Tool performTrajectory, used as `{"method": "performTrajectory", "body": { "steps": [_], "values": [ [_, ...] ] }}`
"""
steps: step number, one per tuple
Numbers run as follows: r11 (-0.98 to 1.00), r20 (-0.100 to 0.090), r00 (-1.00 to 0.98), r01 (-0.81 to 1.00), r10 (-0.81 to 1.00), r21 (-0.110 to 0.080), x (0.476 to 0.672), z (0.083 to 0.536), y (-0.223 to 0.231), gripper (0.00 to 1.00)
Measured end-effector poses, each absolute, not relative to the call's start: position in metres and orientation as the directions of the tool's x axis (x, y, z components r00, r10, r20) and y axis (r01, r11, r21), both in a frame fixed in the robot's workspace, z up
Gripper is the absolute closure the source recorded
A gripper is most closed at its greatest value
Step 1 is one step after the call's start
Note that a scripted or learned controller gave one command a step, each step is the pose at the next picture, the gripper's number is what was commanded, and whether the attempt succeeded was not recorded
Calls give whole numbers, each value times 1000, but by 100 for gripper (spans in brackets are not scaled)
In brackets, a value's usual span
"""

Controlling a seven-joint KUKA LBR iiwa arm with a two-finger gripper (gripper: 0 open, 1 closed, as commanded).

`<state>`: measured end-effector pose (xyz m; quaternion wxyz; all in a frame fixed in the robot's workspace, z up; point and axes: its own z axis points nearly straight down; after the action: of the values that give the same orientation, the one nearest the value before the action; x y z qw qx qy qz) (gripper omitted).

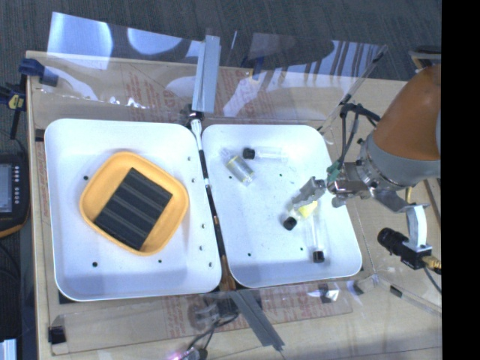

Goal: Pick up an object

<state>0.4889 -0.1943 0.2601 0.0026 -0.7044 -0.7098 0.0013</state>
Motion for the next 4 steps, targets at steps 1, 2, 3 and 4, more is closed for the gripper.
{"method": "performTrajectory", "body": {
  "steps": [1, 2, 3, 4],
  "values": [
    [209, 2, -209, 978, 978, -4, 508, 90, -165, 0],
    [213, 1, -213, 977, 977, -6, 508, 100, -166, 100],
    [241, 1, -241, 971, 971, -1, 519, 161, -156, 100],
    [338, 3, -338, 941, 941, -3, 502, 128, -198, 100]
  ]
}}
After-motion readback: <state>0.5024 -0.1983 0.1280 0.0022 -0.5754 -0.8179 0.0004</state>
